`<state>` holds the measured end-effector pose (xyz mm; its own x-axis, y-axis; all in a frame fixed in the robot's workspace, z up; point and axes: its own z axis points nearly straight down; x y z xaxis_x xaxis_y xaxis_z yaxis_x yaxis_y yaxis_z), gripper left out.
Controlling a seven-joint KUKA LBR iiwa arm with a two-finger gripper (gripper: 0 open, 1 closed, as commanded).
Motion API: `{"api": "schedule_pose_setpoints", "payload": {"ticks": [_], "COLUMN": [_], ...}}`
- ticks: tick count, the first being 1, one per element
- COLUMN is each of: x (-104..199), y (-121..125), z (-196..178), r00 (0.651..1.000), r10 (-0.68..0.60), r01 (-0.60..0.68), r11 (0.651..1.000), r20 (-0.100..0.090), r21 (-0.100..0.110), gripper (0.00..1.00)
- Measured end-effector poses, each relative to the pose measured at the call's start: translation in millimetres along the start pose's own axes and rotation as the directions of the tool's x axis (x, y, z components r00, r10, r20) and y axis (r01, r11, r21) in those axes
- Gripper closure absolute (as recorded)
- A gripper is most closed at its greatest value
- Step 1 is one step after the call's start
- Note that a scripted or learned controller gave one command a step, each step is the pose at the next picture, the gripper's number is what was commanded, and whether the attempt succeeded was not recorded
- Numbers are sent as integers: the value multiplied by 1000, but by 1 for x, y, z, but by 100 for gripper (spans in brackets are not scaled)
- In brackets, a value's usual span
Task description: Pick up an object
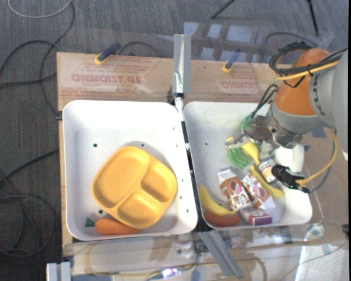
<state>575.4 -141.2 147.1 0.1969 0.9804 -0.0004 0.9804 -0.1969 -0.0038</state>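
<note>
Grey carpet surrounds my bench. Largest, the left bin (76,157) holds a yellow divided tray (135,185) and a carrot (114,227). My gripper (254,134) hangs over the right bin (207,119), grip unclear from here, near a green toy (238,156), banana (206,200) and small boxes (241,193).

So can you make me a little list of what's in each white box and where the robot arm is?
left bin: yellow divided tray, with an orange carrot by its lower edge
right bin: banana, red sausage-like toy, two small printed cartons, small purple box, green and yellow toys
arm: reaches over the right bin's right side
gripper: low, by the green and yellow toys
holding anything: cannot tell
</note>
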Motion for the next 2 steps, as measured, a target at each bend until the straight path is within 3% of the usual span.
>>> {"api": "schedule_pose_setpoints", "payload": {"ticks": [1, 2], "x": [-25, -24], "y": [32, 32], "z": [55, 46], "r00": [999, 999], "r10": [-33, -36], "r01": [33, 36], "r11": [999, 999], "r20": [-1, 1], "r21": [-1, -1], "gripper": [0, 100]}}
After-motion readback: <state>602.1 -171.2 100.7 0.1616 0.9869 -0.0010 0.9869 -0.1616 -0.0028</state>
